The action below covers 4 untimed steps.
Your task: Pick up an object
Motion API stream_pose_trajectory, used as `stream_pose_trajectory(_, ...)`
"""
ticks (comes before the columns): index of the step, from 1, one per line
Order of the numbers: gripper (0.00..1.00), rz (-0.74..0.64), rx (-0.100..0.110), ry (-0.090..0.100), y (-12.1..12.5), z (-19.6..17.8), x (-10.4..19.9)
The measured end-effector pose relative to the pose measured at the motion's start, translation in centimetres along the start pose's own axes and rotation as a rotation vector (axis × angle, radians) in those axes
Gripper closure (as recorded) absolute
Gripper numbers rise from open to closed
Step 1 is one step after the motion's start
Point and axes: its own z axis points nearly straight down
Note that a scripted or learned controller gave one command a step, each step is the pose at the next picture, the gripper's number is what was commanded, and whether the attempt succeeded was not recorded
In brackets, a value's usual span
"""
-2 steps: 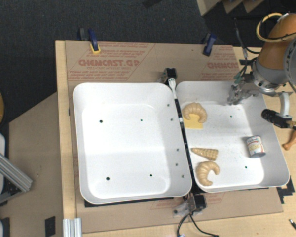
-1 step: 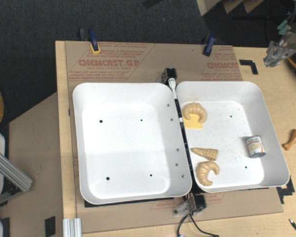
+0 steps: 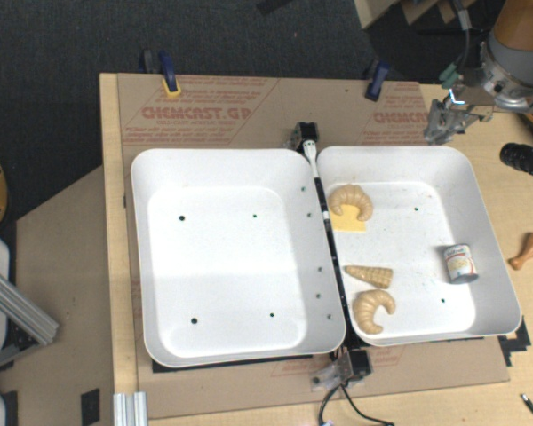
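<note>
The right bin (image 3: 480,238) holds five objects; a croissant (image 3: 352,201) lies at its ten o'clock corner, touching a small yellow wedge (image 3: 349,224) just at its six o'clock; a ridged cone (image 3: 370,275) lies near the bin's seven o'clock, pointing toward nine o'clock; a second croissant (image 3: 374,310) sits just at the cone's six o'clock, close to the bin's lower rim; a small can (image 3: 459,263) lies apart from these, toward the bin's four o'clock side. The gripper (image 3: 446,121) hangs beyond the bin's one o'clock corner, above the cardboard (image 3: 249,105), with nothing between its fingers; how far they are parted I cannot tell. The left bin (image 3: 160,185) lies at nine o'clock of the right one, their rims touching.
</note>
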Motion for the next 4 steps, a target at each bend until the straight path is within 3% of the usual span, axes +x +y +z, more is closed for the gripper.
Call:
stream_pose_trajectory(1, 1.0, -0.004, -0.005, -0.001, -1.0, -2.6, 10.7)
stream_pose_trajectory(2, 1.0, -0.002, 0.003, 0.0, -3.3, 2.6, 18.9)
stream_pose_trajectory(3, 1.0, 0.005, -0.023, -0.004, -1.6, -10.8, 17.1)
stream_pose_trajectory(4, 1.0, 0.001, 0.004, -0.002, -3.6, -4.5, 22.9)
